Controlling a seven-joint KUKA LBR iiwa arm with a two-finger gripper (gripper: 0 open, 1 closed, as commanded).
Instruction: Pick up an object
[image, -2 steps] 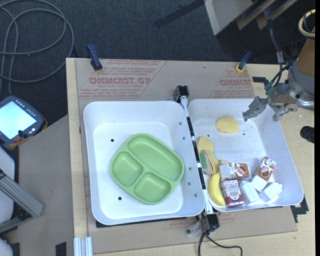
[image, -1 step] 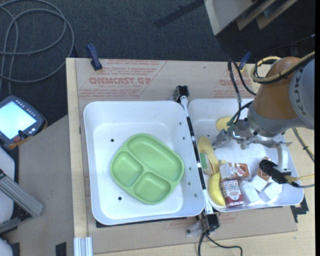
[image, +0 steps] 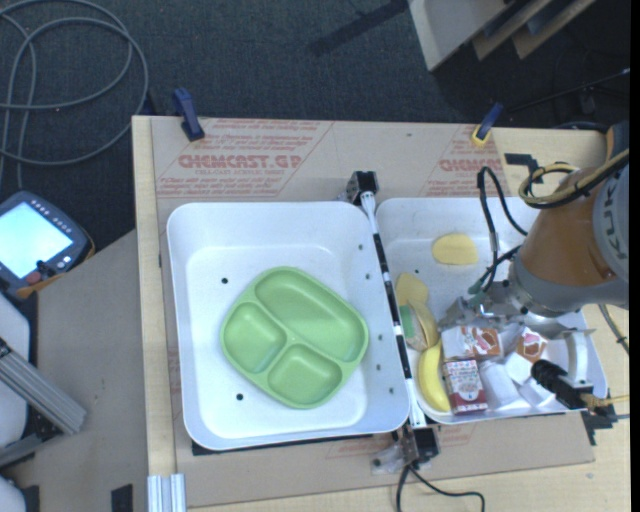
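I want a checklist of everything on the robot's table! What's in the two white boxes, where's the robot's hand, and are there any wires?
Surface: brown bench, two white bins side by side.
Job's things: right bin holds yellow banana, red packet, pale yellow piece.
Clutter: green divided plate in left bin.
Grippers: gripper low over the right bin's pile; fingers unclear.
Cables: black cable on the arm; grey cable on the floor.
Surroundings: lit tablet at left.

L bin (image: 200, 250) roomy beside tray (image: 293, 336); R bin (image: 410, 215) cluttered.
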